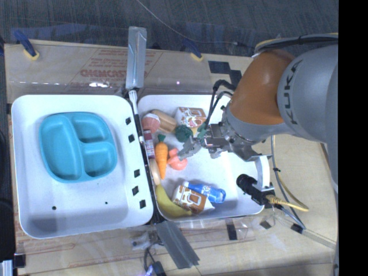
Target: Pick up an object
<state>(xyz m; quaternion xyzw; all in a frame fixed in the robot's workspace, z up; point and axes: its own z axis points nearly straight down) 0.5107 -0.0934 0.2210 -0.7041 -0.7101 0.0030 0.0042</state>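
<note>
Table point(69, 59) is sitting over dark carpet, carrying two white bins side by side. Arm point(287, 91), grey with orange band, is reaching in from the right and hanging over the right bin point(230, 168). Left bin point(29, 211), well to the left of the tool, is holding a blue divided tray point(77, 145). Tool point(192, 146) is hovering low in the right bin's middle, amid the clutter; whether it is apart or together, I cannot tell at this size and blur.

Candidate objects are all lying in the right bin: banana point(167, 204) below-left of the tool, blue bottle point(210, 192) and brown carton point(188, 196) below it, another carton point(191, 117) just above it, carrot point(161, 158) just left, a pink item point(177, 163) just beside and below the tip, a dark green item point(183, 133) just above the tip.

Progress: looking early-to-mid. Tool is positioned among the objects, nearest the pink and green ones, but nothing is visibly between its tips and nothing is lifted. Grasp and lift are both remaining, as far as this view is showing.
</note>
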